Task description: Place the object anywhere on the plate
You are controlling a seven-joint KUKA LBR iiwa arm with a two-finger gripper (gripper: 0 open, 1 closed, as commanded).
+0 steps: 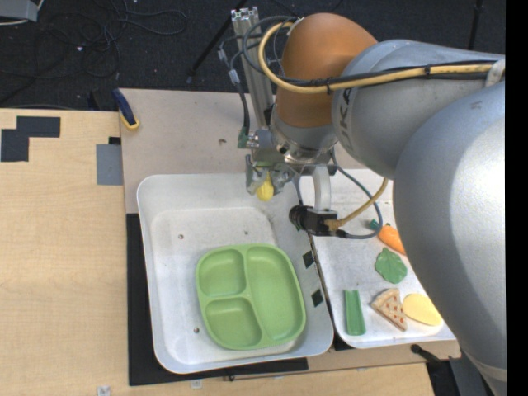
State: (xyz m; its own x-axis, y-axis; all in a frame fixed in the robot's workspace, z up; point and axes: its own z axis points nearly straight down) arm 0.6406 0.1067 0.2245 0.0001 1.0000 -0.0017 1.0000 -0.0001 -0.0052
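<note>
— Yellow is the small round object (265, 190), seemingly pinched between the fingertips of my gripper (264, 184); from up here I can't be fully sure of the clamp.

— How far along?

— Partway, I judge. It hangs beyond the far rim of the green plate (248, 296), not over it. The plate's three compartments are bare; carrying and releasing remain.

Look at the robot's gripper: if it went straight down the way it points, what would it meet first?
The gripper points down with a small yellow object at its tip. Straight below lies the back rim of the left white bin, probably met first. The green plate sits nearer the camera, off that line, though depth is unclear.
</note>
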